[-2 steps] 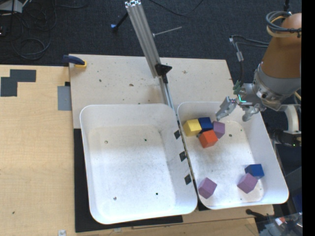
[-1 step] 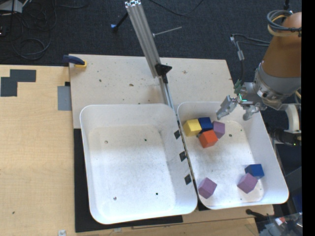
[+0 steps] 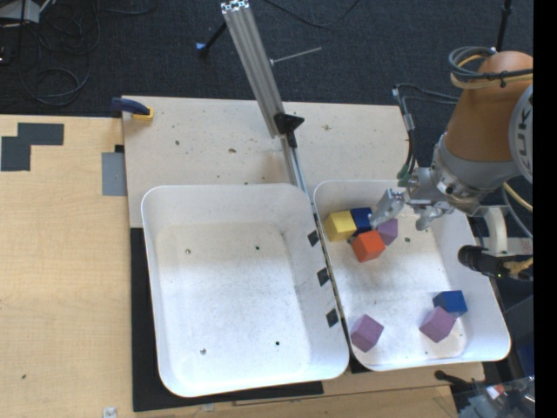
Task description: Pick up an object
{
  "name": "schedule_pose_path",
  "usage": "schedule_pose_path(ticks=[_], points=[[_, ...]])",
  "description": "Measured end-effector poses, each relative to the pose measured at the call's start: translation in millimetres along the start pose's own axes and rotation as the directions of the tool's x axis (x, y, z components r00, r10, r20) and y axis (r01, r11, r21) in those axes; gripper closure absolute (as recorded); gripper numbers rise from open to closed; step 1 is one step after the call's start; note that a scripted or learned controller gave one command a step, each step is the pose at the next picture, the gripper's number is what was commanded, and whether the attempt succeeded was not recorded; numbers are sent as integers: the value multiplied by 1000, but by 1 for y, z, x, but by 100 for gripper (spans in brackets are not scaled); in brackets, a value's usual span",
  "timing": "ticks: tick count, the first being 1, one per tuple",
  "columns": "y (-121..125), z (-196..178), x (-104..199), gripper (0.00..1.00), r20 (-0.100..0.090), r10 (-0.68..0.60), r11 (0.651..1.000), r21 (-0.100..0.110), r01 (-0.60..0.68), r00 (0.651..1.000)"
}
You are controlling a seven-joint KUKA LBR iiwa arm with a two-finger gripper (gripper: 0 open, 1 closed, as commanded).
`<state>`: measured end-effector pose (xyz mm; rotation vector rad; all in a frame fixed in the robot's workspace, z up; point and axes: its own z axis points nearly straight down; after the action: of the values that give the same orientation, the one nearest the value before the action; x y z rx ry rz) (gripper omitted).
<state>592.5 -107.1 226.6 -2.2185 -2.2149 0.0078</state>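
Starting at the left, the left bin [image 3: 231,294] sat on the bench [image 3: 209,142] with only dark specks on its floor, and a slanted aluminium bar [image 3: 259,68] ran down to the divide between the two bins. In the right bin [image 3: 409,312], a cluster lay near the upper left corner: a yellow cube [image 3: 340,225] touching a blue cube [image 3: 362,218] behind it, an orange cube [image 3: 368,246] just in front, and a purple cube [image 3: 388,231] beside the orange one. Lower down lay another purple cube [image 3: 366,332], then a third purple block [image 3: 438,324] with a second blue cube [image 3: 451,301] just behind it. The gripper [image 3: 405,212] hung over the cluster, one finger [image 3: 385,208] close to the blue and purple cubes; its fingers stood spread, with nothing visibly between them. The grey arm [image 3: 487,138] reached in from the right.
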Motion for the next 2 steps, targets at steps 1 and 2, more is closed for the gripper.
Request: schedule_pose_path(ticks=[1,2], points=[[5,57,-7,0,0,1,1000,1,-1,1000],[5,102,-10,0,0,1,1000,0,-1,1000]])
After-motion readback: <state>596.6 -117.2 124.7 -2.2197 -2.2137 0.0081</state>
